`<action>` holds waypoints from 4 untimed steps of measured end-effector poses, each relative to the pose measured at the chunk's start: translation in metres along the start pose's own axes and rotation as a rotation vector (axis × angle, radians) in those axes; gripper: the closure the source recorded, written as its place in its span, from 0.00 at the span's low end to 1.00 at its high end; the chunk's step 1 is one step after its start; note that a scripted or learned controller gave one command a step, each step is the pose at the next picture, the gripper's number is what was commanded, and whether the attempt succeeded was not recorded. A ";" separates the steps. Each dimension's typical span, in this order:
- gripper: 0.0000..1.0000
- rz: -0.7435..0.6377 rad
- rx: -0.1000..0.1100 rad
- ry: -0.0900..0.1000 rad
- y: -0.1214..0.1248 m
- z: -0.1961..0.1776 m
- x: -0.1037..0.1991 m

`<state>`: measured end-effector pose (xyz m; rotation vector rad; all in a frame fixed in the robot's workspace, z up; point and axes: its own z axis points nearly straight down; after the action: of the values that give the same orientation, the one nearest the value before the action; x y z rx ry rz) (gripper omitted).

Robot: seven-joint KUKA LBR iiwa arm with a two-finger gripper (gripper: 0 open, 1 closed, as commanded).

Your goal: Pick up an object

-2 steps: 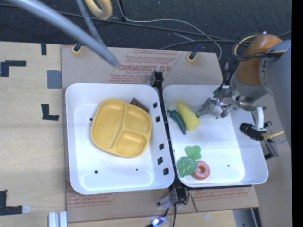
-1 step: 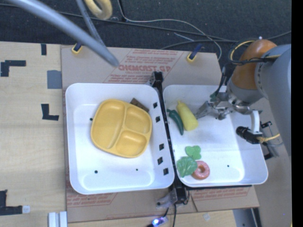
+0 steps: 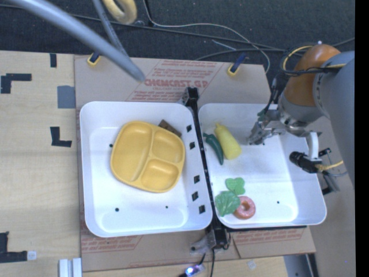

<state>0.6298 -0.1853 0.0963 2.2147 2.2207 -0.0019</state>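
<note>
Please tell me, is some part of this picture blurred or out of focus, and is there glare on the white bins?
Camera view: the grey pole crossing the top left is soft and blurred; the yellow tray and the claw are fairly sharp; the right bin is bright, with faint shadows, no strong glare.

Glossy plastic bins [image 3: 95, 154] sit on matt cardboard [image 3: 173, 79].

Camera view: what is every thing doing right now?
Yellow tray: lying flat in the left bin, tilted askew.
Yellow corn: lying in the right bin, beside the green pepper.
Green leaf: lying flat, touching the pink ring.
Gripper: above the right bin, holding nothing visible.
</note>
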 end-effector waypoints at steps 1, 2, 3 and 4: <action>1.00 0.002 0.000 0.004 0.001 -0.043 -0.003; 1.00 0.001 0.000 0.004 0.004 -0.085 -0.004; 1.00 0.001 -0.001 0.004 0.005 -0.131 -0.004; 1.00 -0.002 0.005 0.005 0.001 -0.120 0.047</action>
<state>0.6303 -0.1381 0.2162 2.2179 2.2273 -0.0028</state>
